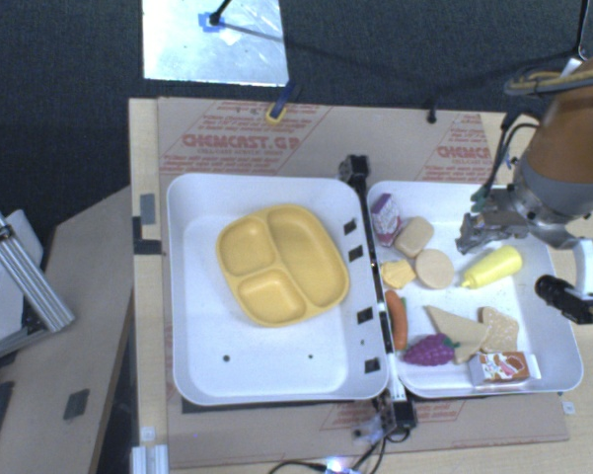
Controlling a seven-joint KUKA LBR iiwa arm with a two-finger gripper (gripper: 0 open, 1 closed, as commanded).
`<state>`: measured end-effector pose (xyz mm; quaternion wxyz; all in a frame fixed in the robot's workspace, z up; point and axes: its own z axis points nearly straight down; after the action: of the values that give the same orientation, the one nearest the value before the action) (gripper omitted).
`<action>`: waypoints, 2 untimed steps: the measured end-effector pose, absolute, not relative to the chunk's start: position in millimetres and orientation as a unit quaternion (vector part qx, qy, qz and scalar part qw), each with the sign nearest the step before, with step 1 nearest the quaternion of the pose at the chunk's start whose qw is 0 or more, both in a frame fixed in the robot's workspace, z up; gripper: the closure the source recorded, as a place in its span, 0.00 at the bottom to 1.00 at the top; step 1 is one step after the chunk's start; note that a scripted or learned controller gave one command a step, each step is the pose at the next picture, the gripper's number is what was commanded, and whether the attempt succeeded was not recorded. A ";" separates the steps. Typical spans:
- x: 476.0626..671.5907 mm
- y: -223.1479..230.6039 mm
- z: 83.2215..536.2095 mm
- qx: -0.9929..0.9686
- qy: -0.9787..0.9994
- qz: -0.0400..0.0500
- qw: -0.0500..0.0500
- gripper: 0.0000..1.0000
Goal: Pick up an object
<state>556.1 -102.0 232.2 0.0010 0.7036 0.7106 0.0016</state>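
The arm reaches in from the right edge of the frame, its orange band at the upper right, and the gripper point(488, 227) hangs low over the upper right part of the right bin point(562, 368). The dark fingertips sit just above and to the left of a yellow bottle point(491, 266), close to it but with nothing visibly between them. Whether they are spread or closed I cannot tell from this slanted look down; the fingers blur into one dark clump.

All the loose things lie in the right bin. Near its upper left are a small purple-and-white packet point(384, 216), a tan round piece point(413, 235), a paler round piece point(435, 268) and a small yellow wedge point(398, 274). Lower down, an orange carrot point(398, 320) lies along the divider, with a bunch of purple grapes point(430, 350), a tan triangular slice point(456, 324), a brown bread-like piece point(498, 329) and a small red-and-white packet point(499, 366) toward the lower right.

The left bin point(202, 363) holds a yellow divided tray point(281, 263) near its middle.

Judging the task: nothing is lifted yet. Every item rests on the bin floor, so the pick itself is not done. The gripper looks placed for an approach, with the yellow bottle the likeliest target; what is left is closing on it and raising it clear
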 end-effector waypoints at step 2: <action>571.6 10.3 220.3 0.703 0.711 0.002 0.000 1.00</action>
<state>571.6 10.3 220.3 0.0001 0.7033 0.7109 0.0015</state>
